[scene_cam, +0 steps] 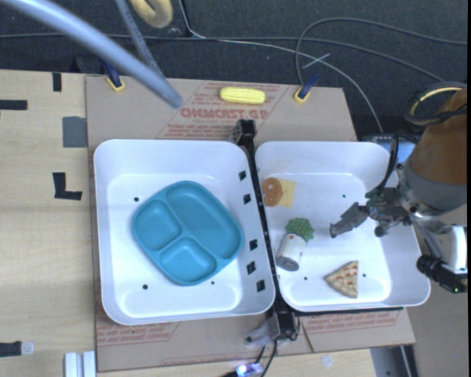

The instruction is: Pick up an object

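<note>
The right bin (377, 163) holds several small objects. A round orange-brown piece on a yellow square (276, 192) lies near its left wall. Below that sit a green broccoli floret (300, 228) and a white and grey cylinder (289, 251) on its side. A pizza slice (344, 278) rests near the front edge. My gripper (363, 225) hangs over the bin's right half, right of the broccoli and above the pizza slice. Its dark fingers (344, 224) are spread open with nothing between them. The grey arm with its orange band (439, 159) comes in from the right.
The left bin (118, 163) holds a blue divided plate (187, 232). A yellow banana-shaped object (242, 95) lies on the cardboard behind the bins. A grey pole (86, 34) crosses the top left. Black clips (251, 210) line the divider between the bins.
</note>
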Available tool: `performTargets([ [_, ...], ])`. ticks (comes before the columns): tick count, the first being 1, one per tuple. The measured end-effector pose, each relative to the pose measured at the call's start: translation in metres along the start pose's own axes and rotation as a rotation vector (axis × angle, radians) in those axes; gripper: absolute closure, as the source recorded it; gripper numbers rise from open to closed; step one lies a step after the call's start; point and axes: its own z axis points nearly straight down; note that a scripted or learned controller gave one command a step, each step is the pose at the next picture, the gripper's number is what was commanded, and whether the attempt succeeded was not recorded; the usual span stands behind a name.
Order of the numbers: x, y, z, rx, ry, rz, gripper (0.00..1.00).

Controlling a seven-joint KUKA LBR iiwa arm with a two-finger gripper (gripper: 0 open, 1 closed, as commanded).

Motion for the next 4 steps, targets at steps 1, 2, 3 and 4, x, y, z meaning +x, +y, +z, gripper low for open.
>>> performTargets([
  [1,0.001,0.003,-0.007,-0.013,-0.002,-0.005,0.00],
  [2,0.001,0.002,0.057,-0.010,-0.002,-0.004,0.00],
  [3,0.002,0.002,0.111,-0.009,-0.001,-0.004,0.00],
  [4,0.002,0.003,0.098,-0.012,-0.001,-0.006,1.00],
])
